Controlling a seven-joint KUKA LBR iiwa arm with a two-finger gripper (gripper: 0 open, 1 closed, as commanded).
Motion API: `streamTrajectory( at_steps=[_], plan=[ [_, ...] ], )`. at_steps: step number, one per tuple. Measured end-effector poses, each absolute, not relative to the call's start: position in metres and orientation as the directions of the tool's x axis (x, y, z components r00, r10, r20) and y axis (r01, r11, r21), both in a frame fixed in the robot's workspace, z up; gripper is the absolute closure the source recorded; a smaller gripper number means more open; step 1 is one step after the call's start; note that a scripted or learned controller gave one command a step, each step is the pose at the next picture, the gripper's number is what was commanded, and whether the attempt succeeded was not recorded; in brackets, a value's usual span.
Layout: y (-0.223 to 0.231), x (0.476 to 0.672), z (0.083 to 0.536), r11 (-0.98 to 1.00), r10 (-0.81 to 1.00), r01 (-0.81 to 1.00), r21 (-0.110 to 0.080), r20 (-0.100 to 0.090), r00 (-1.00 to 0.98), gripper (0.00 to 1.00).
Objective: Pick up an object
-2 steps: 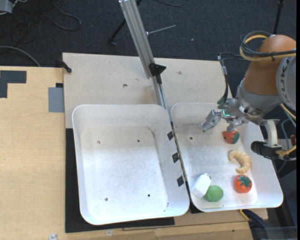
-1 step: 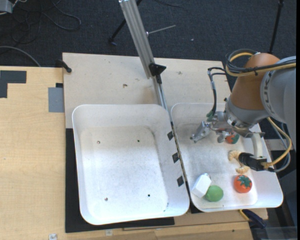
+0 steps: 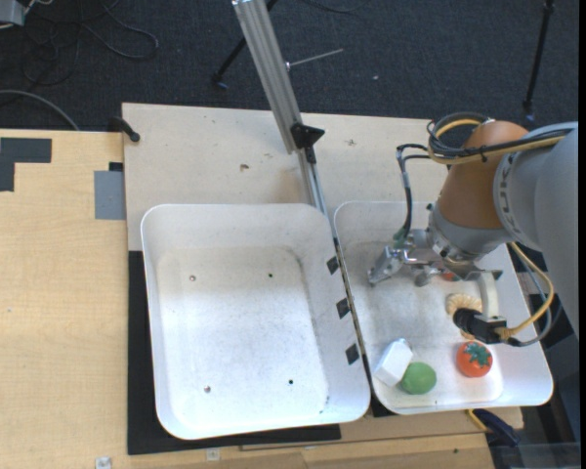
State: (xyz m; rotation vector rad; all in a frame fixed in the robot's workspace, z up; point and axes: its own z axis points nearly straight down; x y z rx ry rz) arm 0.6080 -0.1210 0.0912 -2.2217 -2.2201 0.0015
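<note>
No text, label, brand, number or sign can be read anywhere. The white block below and a little left of the gripper bears no legible marking (its faces look plain), and the dark tabs along the bin rim just left of the gripper carry nothing readable.

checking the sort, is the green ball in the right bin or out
In: the green ball lies on the right bin's floor beside a white block.

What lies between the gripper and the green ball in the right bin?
Bare bin floor: in the camera view, nothing sits between the gripper and the green ball; the white block touches the ball's left.
</note>
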Motion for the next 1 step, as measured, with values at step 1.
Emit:
streamTrajectory(
  at_steps=[1],
  plan=[
    [-0.1219, 0.6078, 0.1017, -0.005, 1.000, 1.000, -0.002, 0.001, 0.005, 1.00]
  ],
)
